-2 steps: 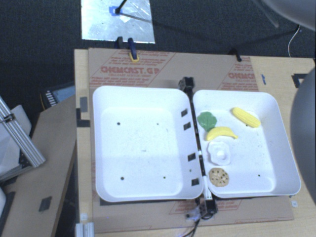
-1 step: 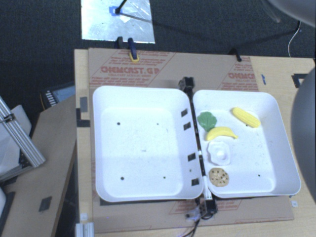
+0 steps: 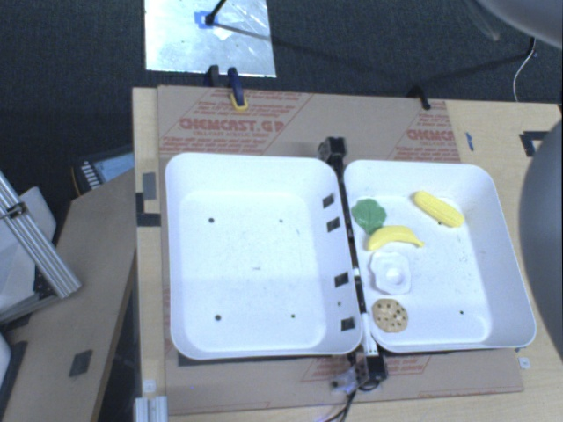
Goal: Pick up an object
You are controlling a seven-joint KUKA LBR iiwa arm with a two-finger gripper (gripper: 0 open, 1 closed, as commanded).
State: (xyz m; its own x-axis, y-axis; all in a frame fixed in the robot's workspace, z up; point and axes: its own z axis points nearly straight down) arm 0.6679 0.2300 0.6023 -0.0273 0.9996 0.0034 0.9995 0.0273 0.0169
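Five toy foods are lying in the right bin (image 3: 515,310), and all places here are being given from the black seam (image 3: 349,236) joining the two bins.

Nearest the camera, the cookie (image 3: 390,316) is lying flat just right of the seam's near end. Just beyond it the fried egg (image 3: 390,272) is sitting, also just right of the seam, apart from the cookie by a small gap. Farther on, the banana (image 3: 394,236) is lying near the seam's middle, its long axis running across the bin, away from the seam, and its near edge seems to be close against the egg. The green leafy piece (image 3: 369,212) is resting beside the seam, just beyond the banana's seam-side tip. The corn cob (image 3: 438,208) is lying well right of the seam, apart from the rest, its long axis slanting away from the seam and toward the camera.

The grey arm (image 3: 543,209) is looming blurred on the far side of the right bin from the seam, so every candidate is lying seamward of it, the corn nearest. I judge the corn the easiest pick, taken across its short axis. Whether the end effector is spread or pressed together I cannot tell.

The left bin (image 3: 255,253) is lying on the seam's other side, on the bench (image 3: 290,117).
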